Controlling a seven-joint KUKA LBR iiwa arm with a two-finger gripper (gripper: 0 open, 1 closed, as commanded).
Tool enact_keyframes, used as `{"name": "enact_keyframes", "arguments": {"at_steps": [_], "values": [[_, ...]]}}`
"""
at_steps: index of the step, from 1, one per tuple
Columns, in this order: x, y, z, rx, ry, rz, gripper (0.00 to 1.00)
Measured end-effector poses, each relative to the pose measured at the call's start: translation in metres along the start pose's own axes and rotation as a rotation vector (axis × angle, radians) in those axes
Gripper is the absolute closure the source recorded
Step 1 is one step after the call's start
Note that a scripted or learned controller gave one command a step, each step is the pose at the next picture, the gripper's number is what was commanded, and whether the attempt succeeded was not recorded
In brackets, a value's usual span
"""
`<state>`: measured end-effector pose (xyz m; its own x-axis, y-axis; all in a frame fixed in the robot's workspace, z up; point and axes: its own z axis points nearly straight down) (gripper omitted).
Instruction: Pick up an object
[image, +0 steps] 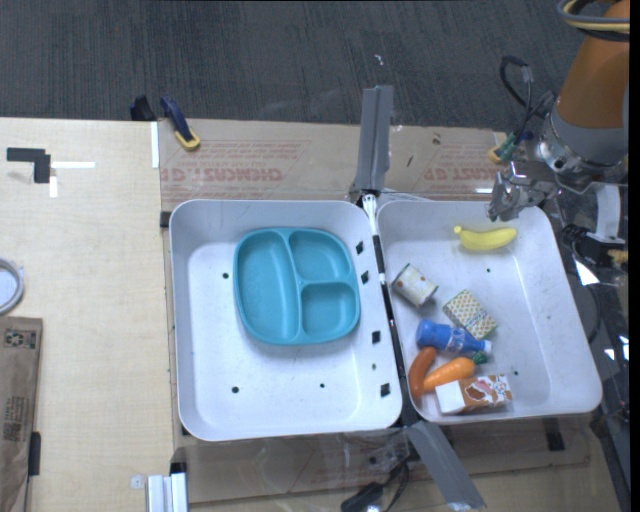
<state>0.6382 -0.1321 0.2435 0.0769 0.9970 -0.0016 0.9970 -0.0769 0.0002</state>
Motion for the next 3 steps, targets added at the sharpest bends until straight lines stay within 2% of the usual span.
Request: {"name": "enact_keyframes", "arguments": {"at_steps": [1, 2, 3], "values": [[0.000, 0.000, 0.000, 0.001, 0.000, 0.000, 0.00], [0.016, 0.020, -0.043, 0.000, 0.000, 0.074, 0.00], [-0.022, 0.022, -0.023, 0.004, 0.000, 0.115, 0.00]]}}
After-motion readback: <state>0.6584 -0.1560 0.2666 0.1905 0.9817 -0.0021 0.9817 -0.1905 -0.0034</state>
